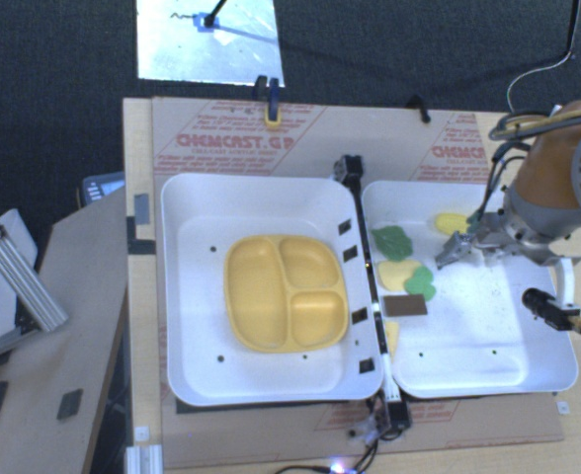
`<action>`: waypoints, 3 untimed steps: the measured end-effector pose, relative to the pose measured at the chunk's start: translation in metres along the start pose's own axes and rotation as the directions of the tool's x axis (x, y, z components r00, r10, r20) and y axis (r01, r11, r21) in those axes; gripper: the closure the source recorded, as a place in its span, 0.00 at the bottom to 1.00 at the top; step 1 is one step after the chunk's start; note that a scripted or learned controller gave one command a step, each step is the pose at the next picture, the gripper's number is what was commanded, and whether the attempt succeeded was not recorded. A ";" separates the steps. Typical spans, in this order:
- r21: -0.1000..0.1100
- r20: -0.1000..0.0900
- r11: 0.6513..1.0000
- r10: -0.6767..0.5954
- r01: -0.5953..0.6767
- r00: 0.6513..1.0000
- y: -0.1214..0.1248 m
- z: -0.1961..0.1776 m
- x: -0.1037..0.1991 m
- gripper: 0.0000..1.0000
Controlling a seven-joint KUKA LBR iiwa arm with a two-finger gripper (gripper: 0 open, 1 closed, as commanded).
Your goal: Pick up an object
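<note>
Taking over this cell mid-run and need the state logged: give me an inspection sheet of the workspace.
Surface: bench with left bin and right bin, side by side.
Job's things: in right bin, green piece, yellow piece, pale yellow piece, small green piece, brown block.
Clutter: yellow divided tray in left bin.
Grippers: gripper low over right bin, nothing visibly held; jaws' state unclear.
Cables: thin cable at upper right.
Surroundings: dark floor, shiny sheet behind bench.

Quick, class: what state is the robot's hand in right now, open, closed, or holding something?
Hand: open, holding nothing, low over the right bin beside the yellow piece.
</note>
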State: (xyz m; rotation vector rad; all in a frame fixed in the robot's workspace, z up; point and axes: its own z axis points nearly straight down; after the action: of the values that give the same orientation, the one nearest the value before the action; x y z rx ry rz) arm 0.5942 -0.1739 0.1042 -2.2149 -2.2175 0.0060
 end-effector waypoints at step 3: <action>-0.011 0.007 1.000 0.006 -0.005 1.000 -0.056 0.019 -0.013 0.00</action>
State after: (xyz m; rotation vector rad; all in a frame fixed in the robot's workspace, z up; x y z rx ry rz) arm 0.5384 -0.1871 0.0852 -2.2301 -2.2204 0.0023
